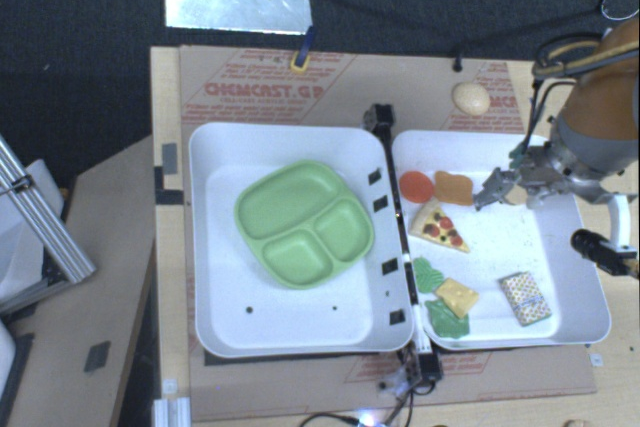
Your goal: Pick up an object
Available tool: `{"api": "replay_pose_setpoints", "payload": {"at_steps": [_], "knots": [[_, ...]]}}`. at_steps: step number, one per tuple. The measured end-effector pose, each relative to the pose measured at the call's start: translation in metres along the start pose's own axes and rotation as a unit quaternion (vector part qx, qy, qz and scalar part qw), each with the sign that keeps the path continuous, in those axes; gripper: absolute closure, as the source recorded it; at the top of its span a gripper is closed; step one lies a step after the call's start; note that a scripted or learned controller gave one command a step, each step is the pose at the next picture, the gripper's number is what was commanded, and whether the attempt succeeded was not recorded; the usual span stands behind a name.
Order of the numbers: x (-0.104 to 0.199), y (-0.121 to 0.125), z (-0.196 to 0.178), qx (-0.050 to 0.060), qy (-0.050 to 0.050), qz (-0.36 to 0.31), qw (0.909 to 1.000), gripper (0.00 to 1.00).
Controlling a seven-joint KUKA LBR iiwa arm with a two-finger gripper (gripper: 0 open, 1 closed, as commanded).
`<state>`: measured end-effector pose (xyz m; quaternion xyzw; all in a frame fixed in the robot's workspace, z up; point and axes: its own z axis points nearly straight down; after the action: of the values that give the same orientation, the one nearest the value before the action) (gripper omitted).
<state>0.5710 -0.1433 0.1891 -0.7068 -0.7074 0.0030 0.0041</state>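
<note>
Arm: the grey arm (600, 120) with its orange band comes in from the right, over the right bin.
Tool: the tool (500, 187) hangs near the top of the right bin (585, 320). Its fingers look spread apart, with nothing between them.
Red round piece: a red round toy (416, 185) lies in the right bin, to the left of the tool.
Orange piece: an orange toy (453, 188) sits touching the red one, just beside the tool's tips. It is the closest thing to the tool.
Pizza slice: a toy pizza slice (439, 227) lies below the orange piece, near the tool but apart from it.
Green leaves and yellow piece: a green leafy toy (438, 317) with a yellow piece (458, 296) on it lies low in the right bin, well apart from the tool.
Patterned block: a small patterned block (525, 298) lies low on the right side of the bin.
Left bin: the left bin (215, 215) holds a green plate (305, 223) with three parts.
Surface: a pale round ball (471, 97) rests on the surface (260, 85) above the right bin.
</note>
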Motion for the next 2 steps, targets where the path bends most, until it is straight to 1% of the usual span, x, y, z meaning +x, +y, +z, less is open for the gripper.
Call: {"api": "replay_pose_setpoints", "payload": {"at_steps": [1, 2], "knots": [[0.0, 0.003, -0.006, -0.006, -0.001, -0.001, 1.0, 0.0], [-0.007, 0.003, 0.054, -0.004, -0.001, 0.0, 1.0, 0.0]]}}
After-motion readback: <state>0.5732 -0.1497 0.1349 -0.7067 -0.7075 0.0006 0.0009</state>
